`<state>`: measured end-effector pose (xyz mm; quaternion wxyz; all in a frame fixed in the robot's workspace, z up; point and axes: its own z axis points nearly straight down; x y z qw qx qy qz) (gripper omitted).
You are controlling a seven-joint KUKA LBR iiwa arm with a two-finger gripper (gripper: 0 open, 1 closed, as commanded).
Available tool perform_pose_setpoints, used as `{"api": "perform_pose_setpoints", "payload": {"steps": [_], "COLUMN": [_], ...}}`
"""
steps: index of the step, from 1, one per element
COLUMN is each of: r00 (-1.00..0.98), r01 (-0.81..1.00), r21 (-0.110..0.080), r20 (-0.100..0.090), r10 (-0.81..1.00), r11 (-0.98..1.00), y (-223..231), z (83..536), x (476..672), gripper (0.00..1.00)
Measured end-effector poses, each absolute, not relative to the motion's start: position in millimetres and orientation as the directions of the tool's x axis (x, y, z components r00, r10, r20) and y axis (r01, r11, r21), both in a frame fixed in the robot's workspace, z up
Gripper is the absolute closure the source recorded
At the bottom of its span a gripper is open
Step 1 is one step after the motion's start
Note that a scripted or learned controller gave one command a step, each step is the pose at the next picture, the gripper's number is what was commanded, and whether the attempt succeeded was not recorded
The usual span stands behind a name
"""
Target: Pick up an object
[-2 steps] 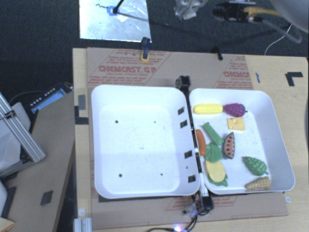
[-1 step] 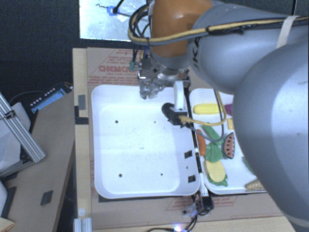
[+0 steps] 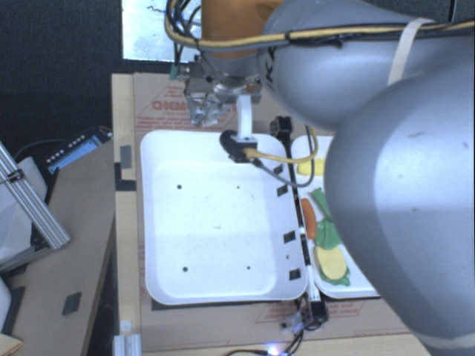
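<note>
Camera view: my gripper, finger state impossible to tell, hovers beyond the left bin's far rim, needing to reach the carrot in the right bin.

The arm is grey with an orange band near its wrist. The left bin is plain white, dotted with a few small dark spots. In the right bin lie an orange carrot, a green leafy piece and a yellow piece. The desk is tan cardboard with red lettering.
</note>
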<state>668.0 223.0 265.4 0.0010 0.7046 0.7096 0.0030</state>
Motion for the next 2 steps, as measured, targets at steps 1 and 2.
{"api": "perform_pose_setpoints", "payload": {"steps": [1, 2], "r00": [0.000, -0.009], "r01": [1.000, 1.000], "r21": [0.017, 0.011], "r20": [0.004, 0.005], "r10": [1.000, 1.000], "r11": [0.000, 0.008], "y": [192.4, 236.8], "z": [407.8, 492.2], "x": [669.7, 668.1], "gripper": [1.00, 1.00]}}
